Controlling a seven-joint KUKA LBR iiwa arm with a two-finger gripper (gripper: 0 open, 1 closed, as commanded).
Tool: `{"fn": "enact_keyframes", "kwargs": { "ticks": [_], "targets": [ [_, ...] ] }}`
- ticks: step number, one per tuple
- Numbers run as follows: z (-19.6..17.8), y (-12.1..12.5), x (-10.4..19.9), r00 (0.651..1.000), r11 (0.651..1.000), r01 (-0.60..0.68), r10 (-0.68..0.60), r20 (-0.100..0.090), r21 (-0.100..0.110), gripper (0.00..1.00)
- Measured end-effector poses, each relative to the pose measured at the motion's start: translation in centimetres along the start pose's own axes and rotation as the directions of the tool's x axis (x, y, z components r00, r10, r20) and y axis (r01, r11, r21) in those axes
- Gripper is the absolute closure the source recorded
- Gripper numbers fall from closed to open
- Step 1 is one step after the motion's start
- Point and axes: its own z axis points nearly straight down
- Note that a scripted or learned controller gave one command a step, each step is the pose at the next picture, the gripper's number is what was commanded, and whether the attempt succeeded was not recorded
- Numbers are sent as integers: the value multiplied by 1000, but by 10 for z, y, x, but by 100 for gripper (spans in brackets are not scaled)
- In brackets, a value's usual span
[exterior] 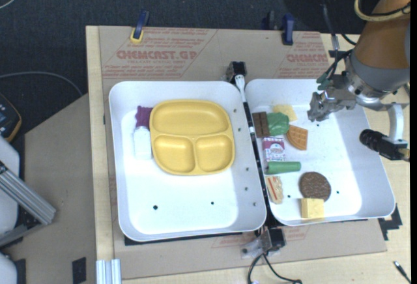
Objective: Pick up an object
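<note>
Bins sit side by side on the brown cardboard-covered bench [195, 48], and we look down on both at a slant. We see the shallow white left bin [182, 211] carrying a yellow plastic plate with three compartments [192, 135], and just beside the plate's left edge lie a small purple item [143, 116] and a small white bottle-shaped piece [141, 143].

We find the toy food gathered along the left side of the shallow white right bin [365, 178]. A dark brown chocolate-bar block [260, 124] lies by the bin's left wall, touching a green rounded piece [278, 123], with a pale yellow wedge [285, 111] just behind it. An orange waffle-textured cracker [298, 138] lies just right of the green piece. Below these we see a small red-and-white carton [273, 147], a green cylindrical stick [283, 167], a toy hot dog in a bun [274, 189], a round dark brown cookie [315, 184] and a yellow cheese-like cube [312, 208] near the bin's front edge.

We see the grey arm with its orange band reaching in from the right, and its two-finger gripper [317, 112] hangs over the upper part of the right bin, near the pale wedge and the cracker but apart from both. Nothing shows between its tips, and we cannot tell whether they are spread or closed. A black cylindrical part [381, 142] juts out beside the arm, over the bin's right side.
</note>
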Motion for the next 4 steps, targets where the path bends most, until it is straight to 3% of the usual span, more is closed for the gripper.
{"fn": "enact_keyframes", "kwargs": {
  "ticks": [1, 4],
  "targets": [
    [-13, 7, 35, 1000, 1000, -1, 1, 3, -7, 100],
    [-2, 4, 19, 1000, 1000, -6, 6, 3, 0, 100]
  ]
}}
